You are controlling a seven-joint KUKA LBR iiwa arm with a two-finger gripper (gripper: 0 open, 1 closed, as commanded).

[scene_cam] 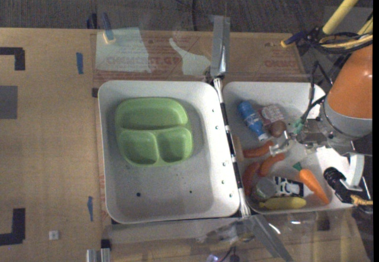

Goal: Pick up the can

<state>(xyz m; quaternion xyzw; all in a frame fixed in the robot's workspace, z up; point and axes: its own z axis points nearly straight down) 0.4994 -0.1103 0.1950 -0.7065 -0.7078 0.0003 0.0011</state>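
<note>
I see the gripper [288, 138] over the right bin [317, 90], open, holding nothing; the can [266, 187] sits near its front.

The arm [355, 98] enters at the right edge of the camera view. Its visible housing is a rounded shell: a broad orange band [355, 80] forms the upper part, and a light grey section lies beneath it. Thin black cables [312, 104] loop along the left side of the shell and run down toward the wrist. Below the grey section sits a compact metallic wrist assembly [312, 135] of silver and dark parts, with small blocky fittings. The gripper [283, 141] projects leftward from this assembly as a slim, pale metal piece.
</note>
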